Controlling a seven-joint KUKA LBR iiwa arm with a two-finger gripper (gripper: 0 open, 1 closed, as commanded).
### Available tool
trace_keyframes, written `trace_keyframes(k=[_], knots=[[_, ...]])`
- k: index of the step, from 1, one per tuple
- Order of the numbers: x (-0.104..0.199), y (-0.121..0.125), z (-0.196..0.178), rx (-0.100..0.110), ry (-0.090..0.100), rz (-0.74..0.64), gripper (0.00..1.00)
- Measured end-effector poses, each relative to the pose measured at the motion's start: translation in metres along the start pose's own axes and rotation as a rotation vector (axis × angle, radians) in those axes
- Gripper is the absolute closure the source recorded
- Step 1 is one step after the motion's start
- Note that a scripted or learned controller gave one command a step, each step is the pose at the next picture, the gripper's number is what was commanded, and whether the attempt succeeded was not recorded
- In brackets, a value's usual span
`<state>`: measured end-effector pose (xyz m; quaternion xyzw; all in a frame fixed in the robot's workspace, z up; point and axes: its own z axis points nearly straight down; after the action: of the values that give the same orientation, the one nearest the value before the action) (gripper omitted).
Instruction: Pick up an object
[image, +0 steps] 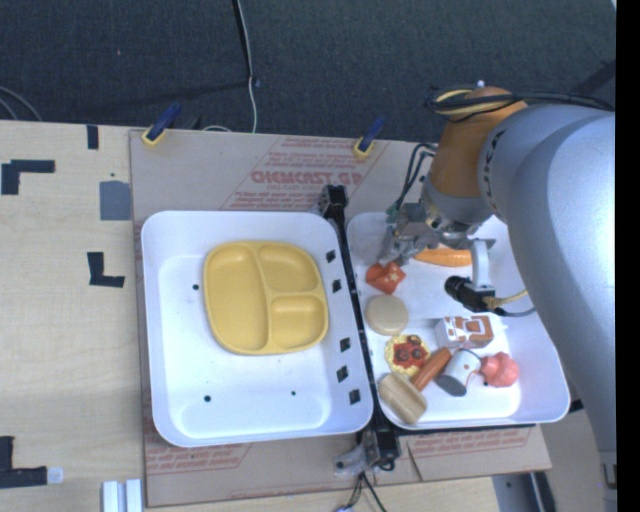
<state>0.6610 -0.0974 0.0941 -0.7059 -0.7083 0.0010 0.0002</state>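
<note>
On the light wooden counter (60, 330), a sheet of brown cardboard (290, 175) carries two shallow white bins side by side. The left white bin (165, 400) holds a yellow plastic plate with three compartments (267, 297), lying flat toward its upper middle.

The right white bin (535, 390) holds a cluster of small toy foods. Nearest the divider, from top to bottom, lie a small red-orange chunk (385, 276), a round cream-coloured disc (386, 315), a small pizza slice with red toppings (407, 353) and a tan bread-like piece (402, 398). Beside the pizza slants a reddish-brown sausage (431, 368), touching a grey and white cylinder (458, 372). Above those sits a small white and red carton (469, 330), and to the right a pink rounded lump (500, 370). An orange carrot-shaped piece (444, 257) lies near the bin's upper part.

The tool (405, 244) hangs just above the red-orange chunk; whether it is open or closed cannot be told, and nothing is visibly held in it. The grey arm with its orange band (465, 150) fills the right.
</note>
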Motion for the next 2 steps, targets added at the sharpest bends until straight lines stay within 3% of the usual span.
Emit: trace_keyframes(k=[1,2], knots=[[0.000,0.000,0.000,0.001,0.000,0.000,0.00],[0.004,-0.036,0.011,0.002,0.001,0.004,0.00]])
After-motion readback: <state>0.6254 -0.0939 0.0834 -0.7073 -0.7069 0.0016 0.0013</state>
